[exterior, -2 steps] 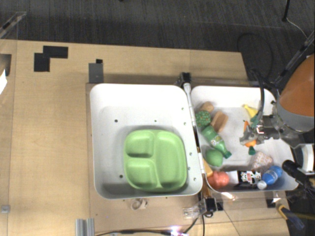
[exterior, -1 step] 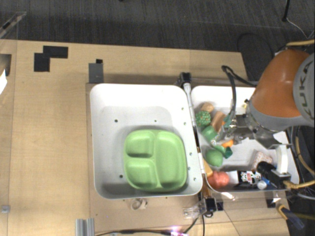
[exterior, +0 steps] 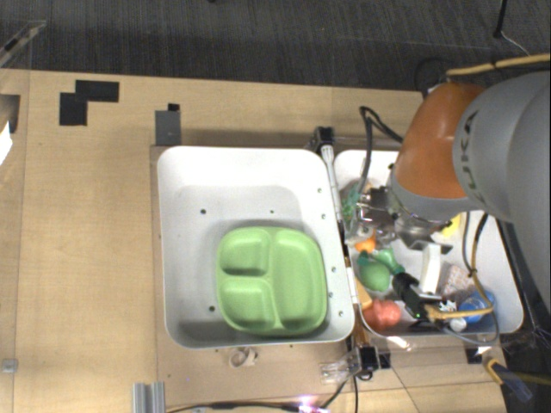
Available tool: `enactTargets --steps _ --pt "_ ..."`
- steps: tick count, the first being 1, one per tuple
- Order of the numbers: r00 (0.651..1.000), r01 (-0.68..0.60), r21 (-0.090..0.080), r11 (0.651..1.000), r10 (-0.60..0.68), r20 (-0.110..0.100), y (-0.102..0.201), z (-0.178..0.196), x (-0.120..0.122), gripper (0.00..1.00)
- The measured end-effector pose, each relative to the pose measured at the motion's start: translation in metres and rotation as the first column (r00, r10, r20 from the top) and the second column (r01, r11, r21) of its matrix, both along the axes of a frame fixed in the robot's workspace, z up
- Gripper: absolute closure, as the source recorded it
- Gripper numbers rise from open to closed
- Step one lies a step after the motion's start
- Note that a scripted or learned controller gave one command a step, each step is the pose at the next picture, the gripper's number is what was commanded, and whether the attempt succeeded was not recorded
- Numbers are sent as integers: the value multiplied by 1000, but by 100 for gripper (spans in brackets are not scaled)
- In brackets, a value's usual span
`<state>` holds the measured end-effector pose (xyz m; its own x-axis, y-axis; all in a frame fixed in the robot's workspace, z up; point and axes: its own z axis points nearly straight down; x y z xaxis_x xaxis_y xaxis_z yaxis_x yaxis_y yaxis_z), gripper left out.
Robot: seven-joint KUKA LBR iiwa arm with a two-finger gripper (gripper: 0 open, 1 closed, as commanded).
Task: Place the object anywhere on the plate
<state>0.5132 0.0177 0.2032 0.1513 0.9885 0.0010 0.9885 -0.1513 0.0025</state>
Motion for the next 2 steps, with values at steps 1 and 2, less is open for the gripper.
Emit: enactTargets --steps 1,2 --pt "991 132 3 991 -132 2 87 31 2 100" --pt "991 136 0 991 -136 2 84 31 2 0"
